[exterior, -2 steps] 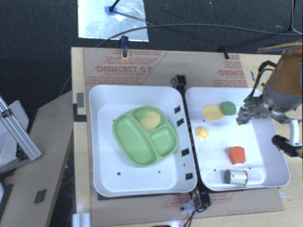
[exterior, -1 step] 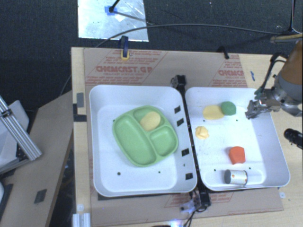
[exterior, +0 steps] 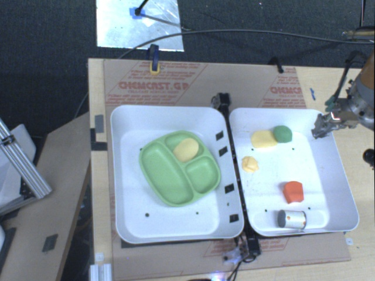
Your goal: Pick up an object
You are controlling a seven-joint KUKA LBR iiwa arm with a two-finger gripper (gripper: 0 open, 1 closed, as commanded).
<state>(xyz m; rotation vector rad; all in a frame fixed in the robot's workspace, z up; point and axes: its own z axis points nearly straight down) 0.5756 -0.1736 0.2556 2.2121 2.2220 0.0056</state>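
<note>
- Two shallow white bins sit side by side on a brown board: the left bin [exterior: 126,174] and the right bin [exterior: 334,174].
- Nearest the camera, in the right bin's front edge area, lies one small silver can [exterior: 292,219] on its side.
- Just behind it sits one orange block [exterior: 293,191].
- Further back, toward the bin's left wall, is one small pale yellow lump [exterior: 249,164].
- Near the back of the right bin, one yellow piece [exterior: 263,139] touches one green ball [exterior: 282,134].
- The left bin holds one green divided plate [exterior: 176,171] with three compartments; one yellow rounded object [exterior: 186,150] rests in its rear compartment.
- One gripper [exterior: 321,127] hangs over the right bin's back right corner, well apart from every object; whether it is wide or narrow cannot be told, and nothing is seen in it.
- The board [exterior: 176,84] carries red printing, repeated twice, reading roughly "CHEMCAST GP".
- Beyond it, one silver sheet [exterior: 126,16] lies on dark carpet.
</note>
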